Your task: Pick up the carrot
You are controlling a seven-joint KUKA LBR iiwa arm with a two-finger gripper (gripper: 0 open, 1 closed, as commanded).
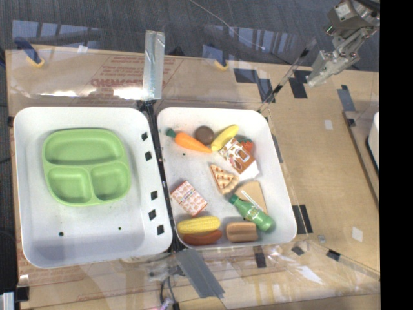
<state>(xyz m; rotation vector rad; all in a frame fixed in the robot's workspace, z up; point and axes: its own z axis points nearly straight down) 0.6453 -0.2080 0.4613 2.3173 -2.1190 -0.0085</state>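
Nearest us, in the right bin (276, 173), we see a hot dog (201, 237) and corn (199, 224) along the lower edge. Farther back, the carrot (188, 142) lies in that bin's upper left corner beside a banana (224, 137). At the frame's upper right the gripper (321, 75) hangs above the surface; whether it is released or clenched we cannot tell.

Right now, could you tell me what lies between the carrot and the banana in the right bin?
In the camera view, a small round brown item sits between the carrot and the banana, close beside both.

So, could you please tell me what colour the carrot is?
Orange carrot, with a green top; camera view.
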